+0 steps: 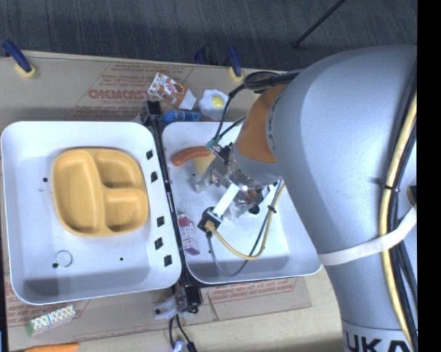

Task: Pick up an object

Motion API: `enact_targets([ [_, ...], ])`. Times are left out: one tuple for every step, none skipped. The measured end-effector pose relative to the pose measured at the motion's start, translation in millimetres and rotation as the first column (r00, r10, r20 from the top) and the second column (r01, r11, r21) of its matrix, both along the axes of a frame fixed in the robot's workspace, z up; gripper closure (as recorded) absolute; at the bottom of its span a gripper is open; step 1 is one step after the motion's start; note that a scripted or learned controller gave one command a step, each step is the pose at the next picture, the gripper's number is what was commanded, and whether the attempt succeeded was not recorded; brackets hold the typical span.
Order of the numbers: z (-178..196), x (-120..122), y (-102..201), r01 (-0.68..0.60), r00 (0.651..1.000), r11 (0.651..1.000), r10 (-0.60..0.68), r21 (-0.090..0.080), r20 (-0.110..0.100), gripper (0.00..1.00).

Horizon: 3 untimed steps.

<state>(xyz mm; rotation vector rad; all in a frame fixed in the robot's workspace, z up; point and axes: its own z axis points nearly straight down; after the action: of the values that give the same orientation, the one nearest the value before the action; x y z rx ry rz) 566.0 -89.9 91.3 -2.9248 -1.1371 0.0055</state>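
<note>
You had a yellow divided tray (99,191) in the left bin (22,262), and blue clamps (18,57) gripped the cardboard's (95,86) upper edge.

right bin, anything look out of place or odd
Mildly: a small yellow and white toy and a small printed carton lie on the cardboard beyond the right white bin, not inside it. No visible spill or damage.

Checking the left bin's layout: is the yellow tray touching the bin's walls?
Apart. The camera view shows white floor all around the yellow tray, separating it from the left bin walls.
</note>
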Motion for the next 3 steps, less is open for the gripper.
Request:
enact_targets([
  [47,83,-18,0.101,0.995,0.995,-0.101,0.000,0.001,0.00],
  [16,19,-26,-0.129,0.992,0.992,0.129,0.002,-0.001,0.00],
  [0,52,-26,0.153,0.988,0.988,-0.153,0.000,0.000,0.00],
])
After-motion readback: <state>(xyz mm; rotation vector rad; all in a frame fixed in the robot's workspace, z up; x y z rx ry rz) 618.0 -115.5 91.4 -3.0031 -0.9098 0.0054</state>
